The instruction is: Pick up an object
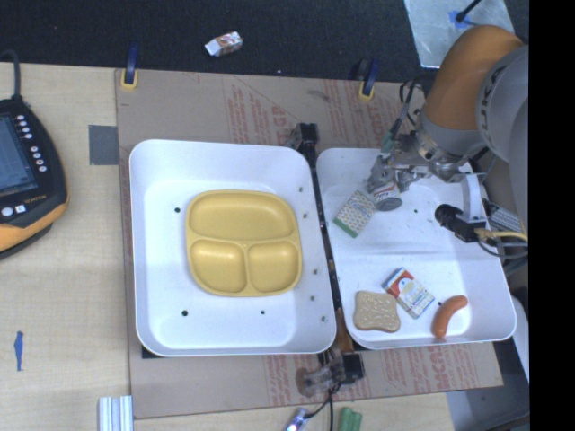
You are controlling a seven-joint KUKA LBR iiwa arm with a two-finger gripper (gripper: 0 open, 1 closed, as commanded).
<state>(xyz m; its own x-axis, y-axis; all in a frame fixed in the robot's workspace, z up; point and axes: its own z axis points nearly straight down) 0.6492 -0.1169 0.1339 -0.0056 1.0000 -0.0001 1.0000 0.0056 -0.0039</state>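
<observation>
Our jaws [388, 189] hang low over the far part of the right bin [485, 268]. We cannot tell if they are open or closed. A small round can [387, 199] sits right under them, maybe touching. Just to the left lies a green-and-white packet [354, 213], with its long side slanting from near-left to far-right. We think these two are the closest things to grab. A cracker [375, 312], a little red-and-white box [410, 293] and a sausage [448, 316] lie well apart, at the near edge.
</observation>
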